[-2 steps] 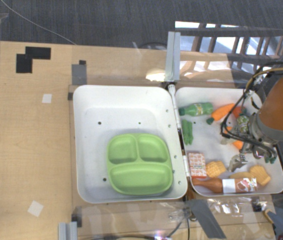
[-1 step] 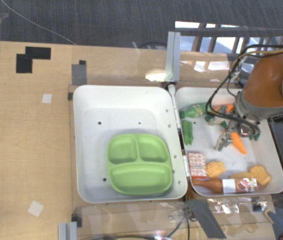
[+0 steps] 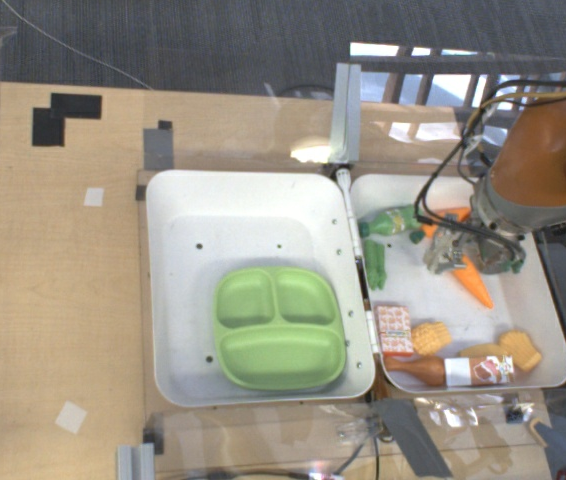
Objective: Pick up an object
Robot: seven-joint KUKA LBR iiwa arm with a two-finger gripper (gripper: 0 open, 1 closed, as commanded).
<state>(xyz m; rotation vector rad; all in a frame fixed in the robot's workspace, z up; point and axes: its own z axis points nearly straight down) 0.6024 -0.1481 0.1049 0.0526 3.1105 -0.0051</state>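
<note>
Camera view, looking down at a slant on the bench (image 3: 53, 298): two white bins sit side by side. In the left bin (image 3: 178, 228) a green divided plate (image 3: 279, 328) lies toward the near side, with two small compartments at its far edge and one long compartment at its near edge. The right bin (image 3: 553, 338) holds the loose items. The arm (image 3: 548, 158) reaches in from the right, its orange band above the wrist, and the gripper (image 3: 455, 256) hangs low over the far middle of the right bin. An orange carrot (image 3: 474, 282) lies just beside and under the gripper; its long axis runs diagonally, with the pointed tip toward the near right and the thick end hidden beneath the gripper body. Whether the gripper is touching the carrot cannot be determined, and whether its grip is released or clenched cannot be told from this angle. A green leafy item (image 3: 388, 221) lies at the far left of the right bin, and a darker green piece (image 3: 374, 263) lies just below it along the left wall, long axis running far to near. A small red-and-white box (image 3: 394, 329) sits near the left wall at the near side. Beside it is a yellow corn piece (image 3: 429, 337). A brown bottle (image 3: 453, 371) with a white label lies along the near wall, long axis left to right, neck pointing left. A tan waffle-like piece (image 3: 519, 349) rests at the near right corner, touching the bottle.
</note>
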